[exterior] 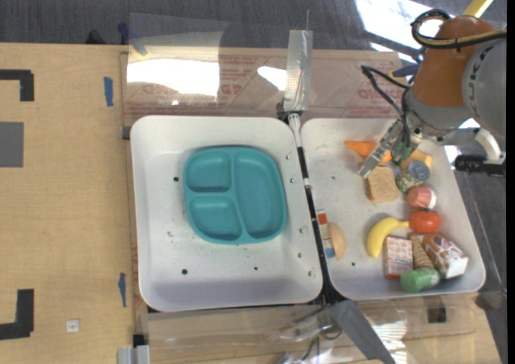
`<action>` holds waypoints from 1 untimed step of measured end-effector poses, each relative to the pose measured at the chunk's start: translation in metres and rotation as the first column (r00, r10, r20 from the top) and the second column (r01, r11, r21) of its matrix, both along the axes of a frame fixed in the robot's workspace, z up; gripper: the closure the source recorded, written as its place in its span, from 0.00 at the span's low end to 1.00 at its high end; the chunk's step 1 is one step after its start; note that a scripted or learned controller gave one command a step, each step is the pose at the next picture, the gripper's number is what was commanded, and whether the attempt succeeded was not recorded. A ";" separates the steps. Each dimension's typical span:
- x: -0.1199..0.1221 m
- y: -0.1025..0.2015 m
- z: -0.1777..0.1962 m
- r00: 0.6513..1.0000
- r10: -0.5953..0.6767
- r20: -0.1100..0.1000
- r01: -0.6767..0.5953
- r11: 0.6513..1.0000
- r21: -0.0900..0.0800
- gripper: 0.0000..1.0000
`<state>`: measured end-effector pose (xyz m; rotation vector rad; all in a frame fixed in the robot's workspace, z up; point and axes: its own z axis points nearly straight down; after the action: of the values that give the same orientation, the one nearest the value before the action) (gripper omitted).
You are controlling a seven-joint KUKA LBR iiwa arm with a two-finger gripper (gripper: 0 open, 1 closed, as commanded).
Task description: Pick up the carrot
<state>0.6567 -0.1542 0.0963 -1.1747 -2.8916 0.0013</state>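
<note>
Camera view. Claw (381, 155) low over upper part of right bin (475, 270), fingers angled down-left. Cannot tell whether spread or pressed together; cannot tell if anything pinched. Carrot (361, 147) lying just left of claw tip, touching or nearly so, orange, pointing left. Bread slice (381, 186) directly below claw. Blue-rimmed round item (418, 169) just right of claw. Red-and-white radish-like piece (420, 196) and tomato (425, 221) lower right. Banana (381, 235) further below. Small cartons (422, 256) and green vegetable (417, 279) lowest, well apart from claw. Teal divided plate (236, 194) far left, in left bin (153, 217).
</note>
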 end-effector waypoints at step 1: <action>-0.005 -0.001 0.163 0.998 0.053 0.037 -0.052 0.999 -0.012 1.00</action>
<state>0.6520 -0.1551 0.2591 -1.1118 -2.9579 -0.0040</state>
